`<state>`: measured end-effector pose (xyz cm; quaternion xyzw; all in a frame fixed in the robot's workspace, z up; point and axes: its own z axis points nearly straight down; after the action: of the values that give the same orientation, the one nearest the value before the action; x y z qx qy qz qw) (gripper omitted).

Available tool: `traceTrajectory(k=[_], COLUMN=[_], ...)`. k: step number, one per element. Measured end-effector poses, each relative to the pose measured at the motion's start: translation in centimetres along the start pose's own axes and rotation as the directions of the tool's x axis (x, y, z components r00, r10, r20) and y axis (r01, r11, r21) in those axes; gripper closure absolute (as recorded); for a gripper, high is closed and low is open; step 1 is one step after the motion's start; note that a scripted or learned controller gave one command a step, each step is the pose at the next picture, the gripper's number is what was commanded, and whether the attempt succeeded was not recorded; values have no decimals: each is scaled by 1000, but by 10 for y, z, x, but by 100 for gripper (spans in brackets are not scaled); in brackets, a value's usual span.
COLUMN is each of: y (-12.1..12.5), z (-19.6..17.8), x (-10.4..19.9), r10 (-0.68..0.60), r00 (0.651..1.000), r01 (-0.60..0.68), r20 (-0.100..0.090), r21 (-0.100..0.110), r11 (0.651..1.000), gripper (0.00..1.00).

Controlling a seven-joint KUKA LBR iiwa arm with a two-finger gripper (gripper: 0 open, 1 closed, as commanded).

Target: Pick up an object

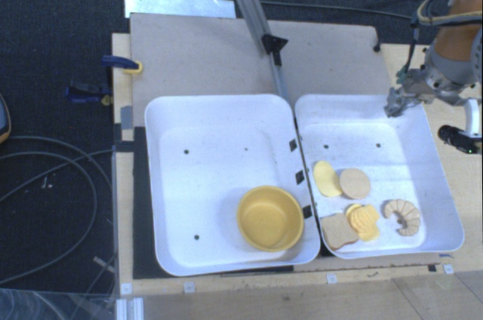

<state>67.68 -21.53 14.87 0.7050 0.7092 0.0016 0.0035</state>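
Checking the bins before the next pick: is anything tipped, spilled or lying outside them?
Nothing stands out. The yellow bowl sits upright in the left bin; the flat food pieces lie together in the right bin.

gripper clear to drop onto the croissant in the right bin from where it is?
Probably yes. The gripper sits over the right bin's far edge, and the croissant lies near the front, apart from the waffle beside it. Nothing stands in between.

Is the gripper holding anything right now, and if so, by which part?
Nothing is held. The gripper hangs over the right bin's far edge, apart from the food pieces at its near end.
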Motion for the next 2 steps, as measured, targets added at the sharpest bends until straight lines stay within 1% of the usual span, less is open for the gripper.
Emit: traceTrajectory(k=[1, 2], y=[-2, 0], z=[-46, -102], x=[3, 3], r10=[-2, -2], r00=[1000, 1000], r01=[2, 2], r20=[-1, 0], r21=[0, -2], r11=[1000, 1000], gripper=[100, 100])
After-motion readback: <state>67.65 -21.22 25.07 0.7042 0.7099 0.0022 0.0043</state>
